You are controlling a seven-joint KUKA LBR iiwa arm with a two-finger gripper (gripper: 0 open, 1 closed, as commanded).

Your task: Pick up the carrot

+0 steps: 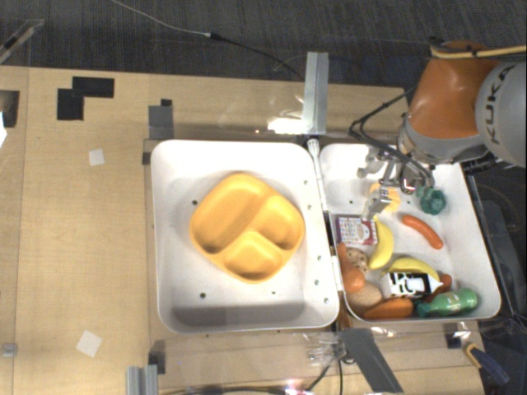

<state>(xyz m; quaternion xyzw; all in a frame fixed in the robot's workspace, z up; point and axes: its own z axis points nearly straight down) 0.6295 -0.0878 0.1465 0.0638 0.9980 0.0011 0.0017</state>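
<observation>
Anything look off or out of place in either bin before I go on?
Nothing looks spilled or damaged. The yellow divided plate sits askew in the left bin; the toy food is heaped at the right bin's near end, the carrot lying apart.

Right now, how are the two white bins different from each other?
The left bin holds one thing, a yellow divided tray; the right bin holds a pile of toy food, mostly along its near side. The gripper hangs over the right bin, not the left bin. Both are shallow, white and side by side.
</observation>
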